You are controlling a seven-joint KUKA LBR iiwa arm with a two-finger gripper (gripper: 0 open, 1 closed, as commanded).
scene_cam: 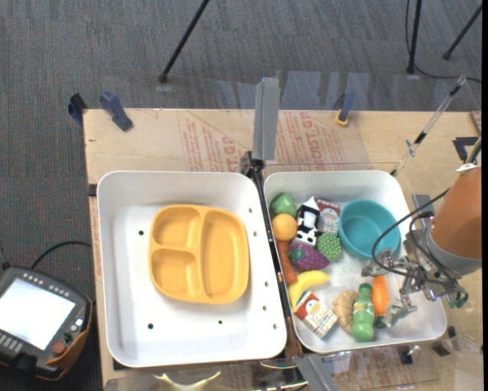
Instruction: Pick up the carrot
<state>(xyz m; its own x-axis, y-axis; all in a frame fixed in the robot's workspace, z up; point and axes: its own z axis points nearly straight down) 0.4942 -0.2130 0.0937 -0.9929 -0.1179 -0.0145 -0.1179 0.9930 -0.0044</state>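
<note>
The carrot (380, 294), a short orange piece, lies in the front right part of the right bin (351, 177), beside a green bottle (362, 313). My gripper (397, 290) hangs low over the bin just right of the carrot, with the arm coming in from the right edge. Its fingers (399, 312) stand spread apart, one toward the back and one toward the front, and the carrot sits at their tips, resting on the bin floor. A second long orange piece (286, 261) lies against the bin's left wall.
The right bin also holds a teal bowl (368, 227), a banana (308, 283), purple grapes (309, 257), a green fruit (283, 204), a small box (317, 314) and other toys. A yellow divided plate (200, 253) sits in the left bin (121, 218).
</note>
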